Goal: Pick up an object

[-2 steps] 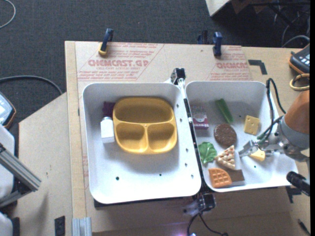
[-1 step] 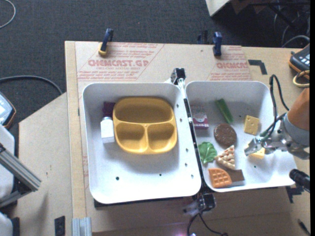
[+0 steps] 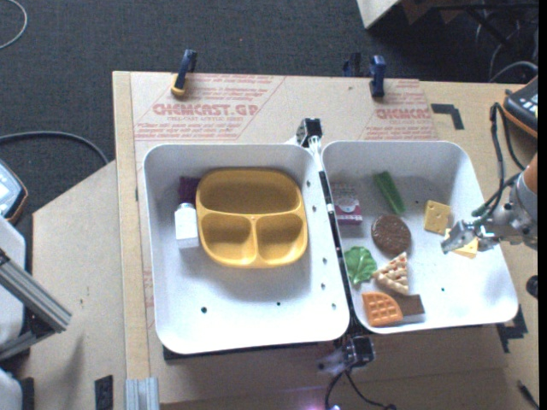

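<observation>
1. Nearest the camera, at the front edge of the right shallow white bin (image 3: 491,301), lies an orange waffle-shaped toy square (image 3: 381,308), touching a brown block (image 3: 414,306) on its right.
2. Just behind them sit a tan triangular pizza-slice toy (image 3: 394,273) and a green leafy toy (image 3: 360,265), side by side, the leaf to the left.
3. Behind the pizza slice lies a round dark brown patty-like disc (image 3: 391,235); a small red-and-white packet (image 3: 347,207) rests against the bin's left wall.
4. A long green stick-shaped toy (image 3: 389,191) lies slanted near the back of this bin, and a yellow cheese-like square with holes (image 3: 437,217) lies to its right.
5. The grey arm reaches in from the right; its jaws (image 3: 459,240) are over the right side of the right bin, closed on a small yellow wedge-shaped piece (image 3: 467,248), which shows between the fingers just in front of the cheese square.
6. The left shallow white bin (image 3: 171,314) holds a yellow three-compartment plastic tray (image 3: 250,216) near its middle.
7. A small white bottle-like object (image 3: 186,224) touches the tray's left side, with a dark maroon item (image 3: 189,186) just behind it.
8. Both bins rest on a brown cardboard-covered counter (image 3: 128,254), which has clamps at its far edge.
</observation>
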Controlling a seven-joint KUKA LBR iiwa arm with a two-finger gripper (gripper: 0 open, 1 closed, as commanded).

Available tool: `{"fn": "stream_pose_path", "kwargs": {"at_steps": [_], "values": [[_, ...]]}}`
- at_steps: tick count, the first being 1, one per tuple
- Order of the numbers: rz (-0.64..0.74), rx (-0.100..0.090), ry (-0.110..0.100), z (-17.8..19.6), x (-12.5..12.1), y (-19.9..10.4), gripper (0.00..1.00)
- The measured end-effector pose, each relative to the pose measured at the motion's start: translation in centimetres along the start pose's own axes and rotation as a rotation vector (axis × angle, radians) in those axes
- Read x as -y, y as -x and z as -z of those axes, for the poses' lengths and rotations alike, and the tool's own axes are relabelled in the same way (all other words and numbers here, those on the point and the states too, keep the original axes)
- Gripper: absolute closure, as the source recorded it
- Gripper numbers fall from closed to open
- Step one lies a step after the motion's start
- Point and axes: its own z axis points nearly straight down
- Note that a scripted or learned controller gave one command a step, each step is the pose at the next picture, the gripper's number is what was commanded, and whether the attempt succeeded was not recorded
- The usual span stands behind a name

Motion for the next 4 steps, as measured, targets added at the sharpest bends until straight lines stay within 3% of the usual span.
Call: {"fn": "stream_pose_path", "kwargs": {"at_steps": [1,2,3,4], "values": [[0.0,0.001,0.003,6.1,-0.7,0.7,1.0],[0.0,-0.001,-0.002,6.7,-0.7,0.7,1.0],[0.005,-0.003,-0.001,5.9,-4.9,-3.4,1.0],[0.004,-0.003,-0.001,5.5,-7.5,-7.4,1.0]]}}
